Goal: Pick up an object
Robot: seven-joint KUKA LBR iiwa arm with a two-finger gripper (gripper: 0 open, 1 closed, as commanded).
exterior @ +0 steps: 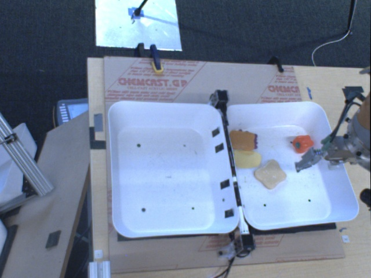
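The arm is cut off at the right edge of the frame, and its gripper (306, 162) sits low over the right bin (333, 204); whether its jaws are parted or closed, I cannot tell. A small orange object (301, 143) lies just above-left of it, blurry. Left of centre: a brown-orange block (244, 139), a flat yellow piece (247, 159), a tan bread-like slice (271, 174). The left bin (168, 172) is smooth white plastic.

Grey metal gripper (307, 161). Just up-left of it, a bright orange object (302, 143). Further left, a tan bread-like piece (270, 174), a pale yellow piece (247, 159) and an orange-brown block (244, 140). Under all these, a plain white bin (330, 204). Beyond, brown board with red lettering (152, 81).
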